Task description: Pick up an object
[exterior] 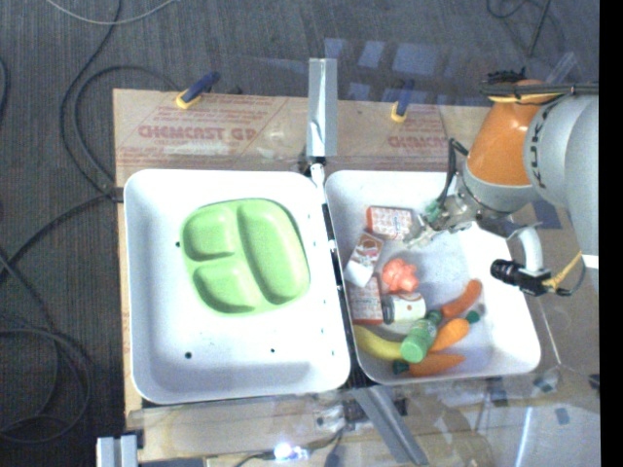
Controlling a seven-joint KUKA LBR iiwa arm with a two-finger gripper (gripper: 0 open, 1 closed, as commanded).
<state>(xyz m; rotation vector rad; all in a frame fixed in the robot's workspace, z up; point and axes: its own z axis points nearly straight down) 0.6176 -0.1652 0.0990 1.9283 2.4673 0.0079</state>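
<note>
Cardboard-backed bench, two white bins: the right bin (506, 353) holds my pick of carrots (456, 319), banana (378, 342), green bottle (421, 339) and cartons (391, 222). My claw (435, 220) hovers at its far side; its state I cannot tell. Left, a green tray (246, 253).

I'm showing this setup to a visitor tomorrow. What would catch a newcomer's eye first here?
Probably the bright green divided tray, lying alone in the left bin. Next, the jumble of toy food in the right bin: carrots, a banana and small cartons. Then the arm's orange band at the right, with the pincer over that bin's far end.
</note>
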